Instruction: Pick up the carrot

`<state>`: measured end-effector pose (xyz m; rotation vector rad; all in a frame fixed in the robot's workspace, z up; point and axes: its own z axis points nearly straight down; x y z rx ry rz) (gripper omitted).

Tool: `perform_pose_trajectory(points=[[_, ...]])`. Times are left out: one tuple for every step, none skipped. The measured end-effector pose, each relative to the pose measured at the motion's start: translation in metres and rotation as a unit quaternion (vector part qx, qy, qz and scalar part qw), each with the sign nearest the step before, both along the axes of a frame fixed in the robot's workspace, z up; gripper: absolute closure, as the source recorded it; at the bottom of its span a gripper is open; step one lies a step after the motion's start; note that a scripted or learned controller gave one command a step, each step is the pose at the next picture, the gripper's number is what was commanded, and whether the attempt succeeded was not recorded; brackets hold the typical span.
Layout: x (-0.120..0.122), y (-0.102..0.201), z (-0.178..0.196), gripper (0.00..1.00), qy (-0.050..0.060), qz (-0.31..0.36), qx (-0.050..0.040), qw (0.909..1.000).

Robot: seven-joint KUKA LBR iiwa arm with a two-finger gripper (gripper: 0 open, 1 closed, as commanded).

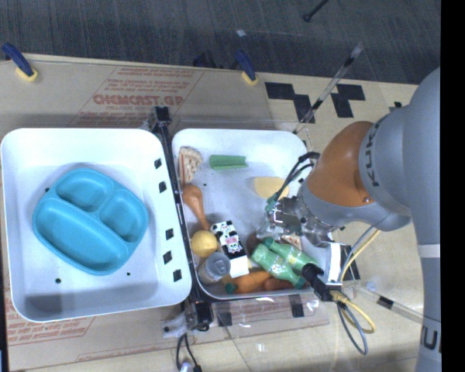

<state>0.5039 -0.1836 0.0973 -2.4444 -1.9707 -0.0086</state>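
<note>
Here the arm (356, 177) reached into the right bin (240, 139) from the right, its gripper (283, 222) low among the clutter.

The carrot (252, 282) lay at the bin's near edge, just below a green packet (283, 260) and beside a grey can (214, 268). Whether the gripper was clenched or released could not be told; it sat above the packet, apart from the carrot. A yellow lemon (204, 243), a black-and-white cow toy (228, 239) and a green block (228, 161) lay nearby. The left bin (31, 153) held a blue divided plate (91, 219).
</note>
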Motion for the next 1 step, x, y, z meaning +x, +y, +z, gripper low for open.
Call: perform_pose_trajectory(points=[[-0.0226, 0.0006, 0.0024, 1.00, -0.001, 0.179, 0.0000, 0.9839]])
